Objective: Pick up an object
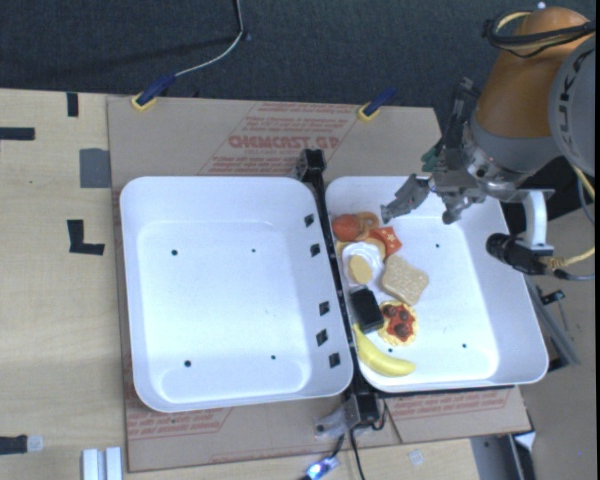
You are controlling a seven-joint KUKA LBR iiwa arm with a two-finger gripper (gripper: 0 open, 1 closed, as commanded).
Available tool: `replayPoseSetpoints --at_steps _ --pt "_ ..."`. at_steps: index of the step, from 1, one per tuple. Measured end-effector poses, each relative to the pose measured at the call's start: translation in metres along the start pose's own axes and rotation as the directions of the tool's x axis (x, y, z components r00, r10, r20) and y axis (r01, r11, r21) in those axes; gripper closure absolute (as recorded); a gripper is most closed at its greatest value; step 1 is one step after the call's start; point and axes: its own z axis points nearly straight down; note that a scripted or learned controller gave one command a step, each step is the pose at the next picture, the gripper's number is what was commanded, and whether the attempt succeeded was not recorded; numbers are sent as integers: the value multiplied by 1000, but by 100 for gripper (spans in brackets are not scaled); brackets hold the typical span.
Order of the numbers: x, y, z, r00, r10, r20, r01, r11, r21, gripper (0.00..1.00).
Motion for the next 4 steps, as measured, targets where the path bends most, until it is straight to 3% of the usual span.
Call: replayPoseSetpoints --at_steps 1,2,3,4 --pt "9 -22 5 1000 1 0 -1 1000 2 0" --pt "-35 16 66 1000 2 3 -2 1000 2 0" --pt "-11 18 167 1000 0 1 0 1000 2 0" --pt "-36 -15 161 1000 2 1 -2 1000 -2 0"
